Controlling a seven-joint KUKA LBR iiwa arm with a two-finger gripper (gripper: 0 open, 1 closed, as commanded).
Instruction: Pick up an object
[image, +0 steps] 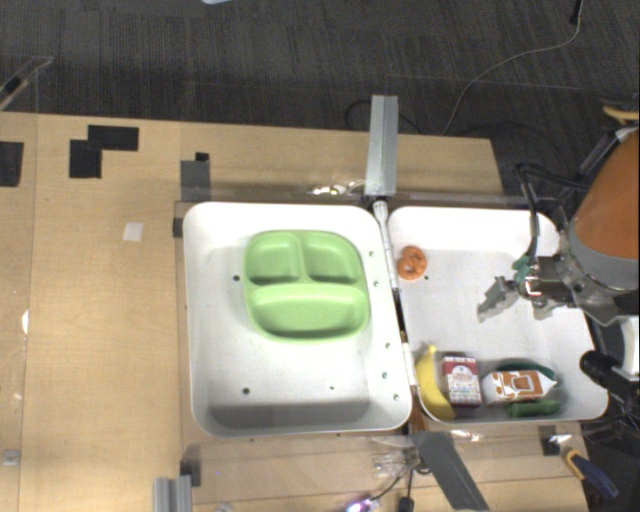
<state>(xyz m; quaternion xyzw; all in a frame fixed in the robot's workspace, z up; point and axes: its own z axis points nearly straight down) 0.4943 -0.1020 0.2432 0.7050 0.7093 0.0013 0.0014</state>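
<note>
While most of the grey arm with its orange band (610, 215) is getting cut off at the right edge, the metal two-finger gripper (497, 298) is hanging over bare floor in the right shallow white bin (480, 225), fingers spread and pinching nothing. Along that bin's near wall a yellow banana (430, 383), a small red-and-white carton (459, 380) and an orange-and-white carton (517, 384) are sitting in a row, the last one partly hiding something green (533, 408) that's too small to identify. A small round orange thing (411, 262) is lying by the divider. The green three-compartment plastic tray (304, 283) is sitting in the left white bin (215, 330) on the wooden table (90, 300).
</note>
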